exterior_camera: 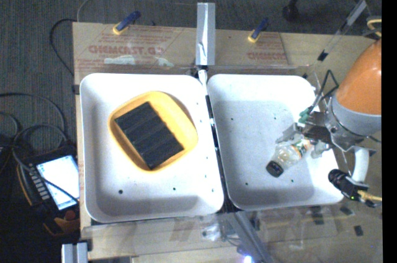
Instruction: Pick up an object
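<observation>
A small clear bottle (286,155) with a black cap (275,167) lies tilted in the right bin (254,106), toward its right side. My gripper (305,134) hangs over that bin's right part, right at the bottle's upper end. The grey wrist and orange band (365,79) rise behind it at the right edge. A yellow sponge with a black scrub pad (151,129) lies in the middle of the left bin (99,100).
A metal divider bar (205,32) stands at the back between the bins. Blue-and-yellow clamps (126,21) hold the cardboard behind them. A tablet (54,180) and cables lie on the floor to the left.
</observation>
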You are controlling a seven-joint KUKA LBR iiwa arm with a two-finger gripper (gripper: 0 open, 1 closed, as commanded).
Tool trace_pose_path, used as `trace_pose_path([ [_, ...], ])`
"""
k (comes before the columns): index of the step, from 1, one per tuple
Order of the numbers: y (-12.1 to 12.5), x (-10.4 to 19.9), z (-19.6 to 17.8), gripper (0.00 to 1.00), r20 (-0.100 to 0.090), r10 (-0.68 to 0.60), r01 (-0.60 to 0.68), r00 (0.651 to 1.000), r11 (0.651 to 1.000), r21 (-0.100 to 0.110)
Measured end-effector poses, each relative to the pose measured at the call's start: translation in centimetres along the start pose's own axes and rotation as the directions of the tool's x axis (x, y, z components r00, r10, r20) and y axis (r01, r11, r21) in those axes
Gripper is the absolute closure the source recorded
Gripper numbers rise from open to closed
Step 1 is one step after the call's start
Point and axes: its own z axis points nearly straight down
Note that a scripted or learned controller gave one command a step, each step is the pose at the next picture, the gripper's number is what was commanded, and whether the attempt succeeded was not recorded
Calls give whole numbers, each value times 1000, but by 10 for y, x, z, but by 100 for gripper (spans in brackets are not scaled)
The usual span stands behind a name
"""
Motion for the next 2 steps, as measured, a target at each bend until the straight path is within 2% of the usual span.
trace_pose_path([
  [1, 18, -22, 86, 0, -1, -178, 178, 984, 984, 2],
  [2, 25, -4, 115, 0, 5, -219, 219, 976, 976, -11],
])
